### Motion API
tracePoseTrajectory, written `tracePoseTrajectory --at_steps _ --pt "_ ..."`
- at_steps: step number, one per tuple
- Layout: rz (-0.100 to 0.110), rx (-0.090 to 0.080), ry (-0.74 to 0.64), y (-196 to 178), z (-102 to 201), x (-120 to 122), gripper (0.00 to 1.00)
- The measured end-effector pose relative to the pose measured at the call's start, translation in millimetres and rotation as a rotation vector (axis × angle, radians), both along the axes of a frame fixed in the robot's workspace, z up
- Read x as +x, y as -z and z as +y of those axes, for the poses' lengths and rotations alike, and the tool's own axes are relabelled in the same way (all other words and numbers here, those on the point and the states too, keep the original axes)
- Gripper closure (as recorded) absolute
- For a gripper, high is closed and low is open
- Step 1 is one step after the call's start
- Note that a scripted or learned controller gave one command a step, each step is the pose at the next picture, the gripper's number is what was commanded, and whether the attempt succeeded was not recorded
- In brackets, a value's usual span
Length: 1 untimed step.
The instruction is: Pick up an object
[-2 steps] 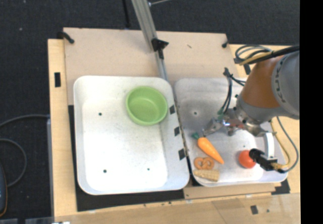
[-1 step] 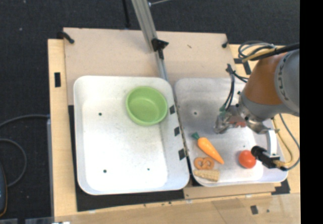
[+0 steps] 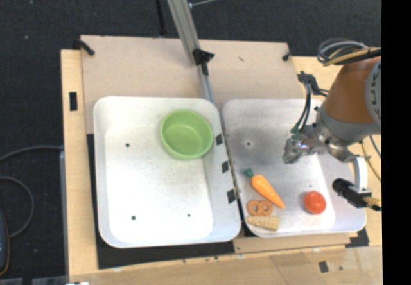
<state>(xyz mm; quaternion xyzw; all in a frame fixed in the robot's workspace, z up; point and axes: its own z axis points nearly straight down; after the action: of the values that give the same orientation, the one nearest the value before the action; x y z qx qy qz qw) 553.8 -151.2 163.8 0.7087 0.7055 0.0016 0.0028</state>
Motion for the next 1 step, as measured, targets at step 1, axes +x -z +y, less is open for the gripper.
tracePoseTrajectory --at_steps 1 --pt "-0.002 0.000 -0.008 -52.1 9.0 1.7 1.00"
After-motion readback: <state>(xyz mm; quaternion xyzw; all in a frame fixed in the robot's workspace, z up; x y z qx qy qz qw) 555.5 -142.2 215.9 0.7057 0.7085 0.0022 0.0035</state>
